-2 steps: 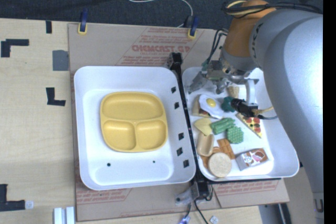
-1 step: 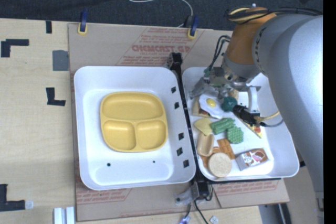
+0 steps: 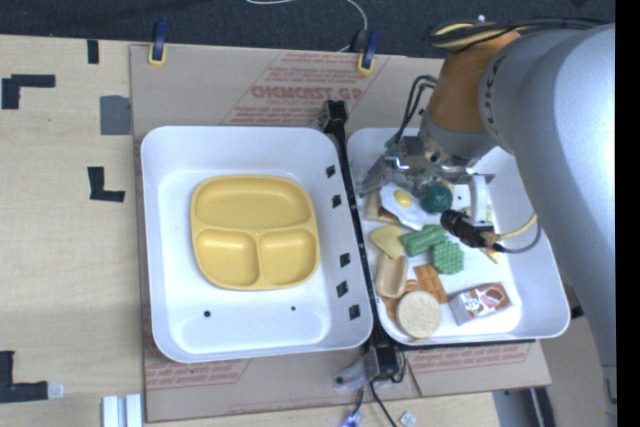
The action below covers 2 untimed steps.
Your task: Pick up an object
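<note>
My gripper (image 3: 405,177) hangs low over the upper left part of the right bin (image 3: 535,290), under the orange band of the arm (image 3: 465,95). Right below it lie a fried-egg toy (image 3: 402,201) and a dark teal piece (image 3: 436,198). Further down the bin are a green block (image 3: 422,241), a green knobbly piece (image 3: 449,258), a pale yellow piece (image 3: 385,240), a tan bread-like piece (image 3: 390,277), a round cracker (image 3: 420,314) and a small printed box (image 3: 480,301). I see nothing lifted off the pile.
The left bin (image 3: 165,215) holds a yellow divided plate (image 3: 255,230). A black divider (image 3: 345,205) runs between the bins. The big grey arm body (image 3: 585,145) covers the right bin's far right side. A cable (image 3: 500,237) loops beside the toys.
</note>
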Motion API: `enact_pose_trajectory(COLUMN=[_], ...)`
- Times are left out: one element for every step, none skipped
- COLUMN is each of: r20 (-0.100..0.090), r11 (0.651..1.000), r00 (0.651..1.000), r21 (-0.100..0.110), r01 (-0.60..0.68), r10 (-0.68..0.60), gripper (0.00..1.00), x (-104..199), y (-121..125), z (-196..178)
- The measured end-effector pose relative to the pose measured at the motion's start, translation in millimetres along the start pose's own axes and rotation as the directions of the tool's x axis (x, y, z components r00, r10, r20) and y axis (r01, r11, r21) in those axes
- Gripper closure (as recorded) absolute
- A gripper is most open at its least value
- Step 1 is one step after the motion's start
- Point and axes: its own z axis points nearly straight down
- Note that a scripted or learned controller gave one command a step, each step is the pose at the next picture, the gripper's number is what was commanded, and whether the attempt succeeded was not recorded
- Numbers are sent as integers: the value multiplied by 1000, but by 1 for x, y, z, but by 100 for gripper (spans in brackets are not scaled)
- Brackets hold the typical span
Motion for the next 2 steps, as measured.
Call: enact_pose_trajectory(r20=[-1,-1], r11=[1000,1000], r00=[1000,1000], r21=[-4,-2], r01=[1,1], r10=[-1,-1], gripper=[100,0], x=[0,0], y=[2,1], z=[-11,-10])
